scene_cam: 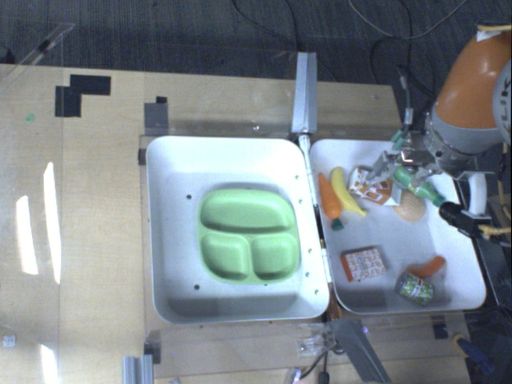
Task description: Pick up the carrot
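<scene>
The carrot point(328, 196) lies lengthwise beside the banana point(346, 191), well left of the gripper point(410, 166); finger state cannot be told.

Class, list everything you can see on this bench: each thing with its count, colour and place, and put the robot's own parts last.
Bins: 2, white, side by side on the bench.
Tray: 1, green, three compartments, in the middle of the left bin.
Carrot: 1, orange, right bin, along its left wall.
Banana: 1, yellow, right bin, just right of the carrot.
Packet: 1, white and orange, right bin, near the far wall.
Box: 1, red patterned, right bin, near side.
Can: 1, green, right bin, near right corner.
Sausage: 1, orange-red, just behind the can.
Round piece: 1, tan, under the gripper.
Arm: 1, grey and orange, reaching in from the right.
Gripper: 1, above the right bin's far side.
</scene>
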Robot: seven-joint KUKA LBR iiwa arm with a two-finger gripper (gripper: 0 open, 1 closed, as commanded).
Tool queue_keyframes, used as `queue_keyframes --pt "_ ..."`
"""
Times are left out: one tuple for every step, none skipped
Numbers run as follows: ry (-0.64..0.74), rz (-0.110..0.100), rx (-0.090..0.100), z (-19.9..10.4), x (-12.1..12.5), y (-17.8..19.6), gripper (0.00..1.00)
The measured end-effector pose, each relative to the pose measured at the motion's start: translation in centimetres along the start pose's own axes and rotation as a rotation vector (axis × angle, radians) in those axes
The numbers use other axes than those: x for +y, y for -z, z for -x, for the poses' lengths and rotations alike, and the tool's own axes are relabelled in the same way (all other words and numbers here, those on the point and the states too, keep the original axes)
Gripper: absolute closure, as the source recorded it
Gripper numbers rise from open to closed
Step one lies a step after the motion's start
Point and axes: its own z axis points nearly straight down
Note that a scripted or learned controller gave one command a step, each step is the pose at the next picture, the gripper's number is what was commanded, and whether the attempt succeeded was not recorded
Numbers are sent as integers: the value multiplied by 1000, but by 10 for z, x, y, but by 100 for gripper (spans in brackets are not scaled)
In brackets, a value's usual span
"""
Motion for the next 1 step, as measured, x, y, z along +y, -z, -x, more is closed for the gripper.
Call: queue_keyframes --pt "187 3 -2 83 -45 22 0"
